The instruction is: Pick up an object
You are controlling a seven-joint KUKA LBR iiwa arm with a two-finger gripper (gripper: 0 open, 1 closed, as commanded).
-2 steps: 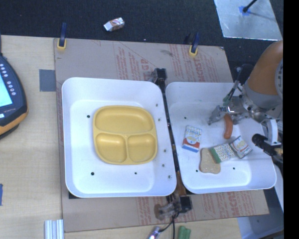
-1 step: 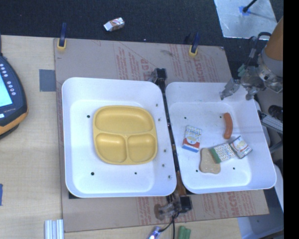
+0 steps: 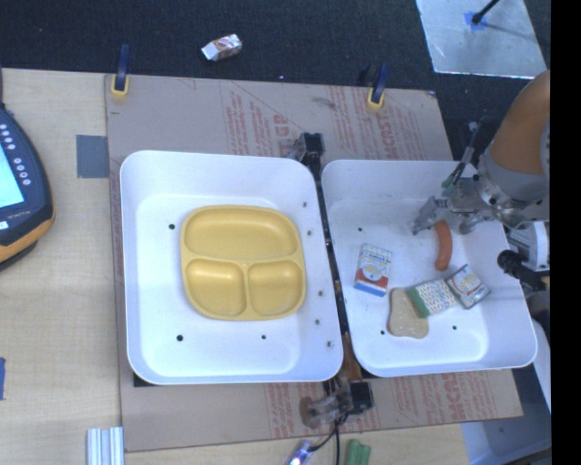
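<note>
Looking down on the bench, we see 2 shallow white bins side by side: the left white bin [image 3: 145,260] holds a yellow plastic plate with 3 compartments [image 3: 242,261], and the right white bin [image 3: 504,342] holds the small items. The grey two-finger gripper [image 3: 452,212] reaches in from the right, below the arm's orange band [image 3: 523,124], and sits over the upper right part of the right bin. Its metal fingers [image 3: 428,215] appear spread apart, and we see nothing between them. Just below it lies an orange-red sausage-shaped toy [image 3: 443,244], standing nearly upright in the view; whether the gripper touches its top end we cannot tell. Farther left lies a small white, blue and red carton [image 3: 373,269]. Near the bin's lower edge sit a tan slice of toy bread [image 3: 407,315], a green and white packet [image 3: 433,297] touching it, and a grey foil packet [image 3: 467,286] just beside that. A black and orange teach pendant [image 3: 8,187] rests at the bench's left edge.
</note>
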